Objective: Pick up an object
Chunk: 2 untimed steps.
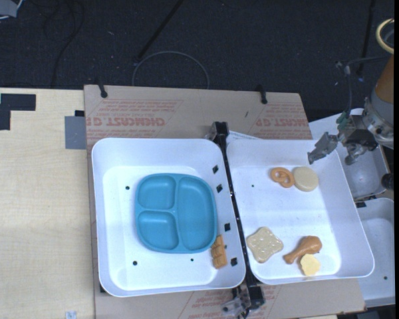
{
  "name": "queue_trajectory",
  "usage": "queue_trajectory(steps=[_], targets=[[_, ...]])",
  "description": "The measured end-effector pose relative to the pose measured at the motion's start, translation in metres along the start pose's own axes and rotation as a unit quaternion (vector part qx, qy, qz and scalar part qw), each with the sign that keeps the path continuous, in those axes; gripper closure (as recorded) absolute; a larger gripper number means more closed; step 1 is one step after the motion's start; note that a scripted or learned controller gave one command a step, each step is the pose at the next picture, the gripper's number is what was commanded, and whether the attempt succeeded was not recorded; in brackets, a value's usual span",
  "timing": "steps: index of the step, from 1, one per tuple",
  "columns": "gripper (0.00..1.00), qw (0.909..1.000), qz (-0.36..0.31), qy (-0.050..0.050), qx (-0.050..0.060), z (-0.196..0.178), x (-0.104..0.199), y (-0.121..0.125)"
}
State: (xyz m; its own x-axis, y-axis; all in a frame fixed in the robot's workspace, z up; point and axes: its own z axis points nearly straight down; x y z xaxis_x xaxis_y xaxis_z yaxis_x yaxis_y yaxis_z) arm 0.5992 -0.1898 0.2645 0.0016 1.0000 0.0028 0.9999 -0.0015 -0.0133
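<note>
The right bin [339, 208] holds a small pretzel [280, 176] beside a cream round piece [305, 179] near its far side. Toward the near side lie a slice of toast [264, 244], a chicken drumstick [303, 248] and a yellow chunk [310, 265]. My gripper [336, 153] hangs over the bin's far right corner, above and to the right of the cream piece. It is open, with nothing between its fingers.
The left bin [113, 198] bears a blue divided plate [175, 212], and a small orange piece [219, 252] lies by its near right wall. A black divider clip [221, 133] sits between the bins. Cardboard lies under both.
</note>
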Motion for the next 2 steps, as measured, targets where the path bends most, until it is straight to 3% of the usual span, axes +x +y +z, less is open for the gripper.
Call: queue_trajectory(steps=[1,2], targets=[[0.00,1.0000,-0.001,-0.001,-0.005,-0.007,0.000,0.002],[0.00,1.0000,-0.003,-0.001,-0.004,0.047,0.006,0.011]])
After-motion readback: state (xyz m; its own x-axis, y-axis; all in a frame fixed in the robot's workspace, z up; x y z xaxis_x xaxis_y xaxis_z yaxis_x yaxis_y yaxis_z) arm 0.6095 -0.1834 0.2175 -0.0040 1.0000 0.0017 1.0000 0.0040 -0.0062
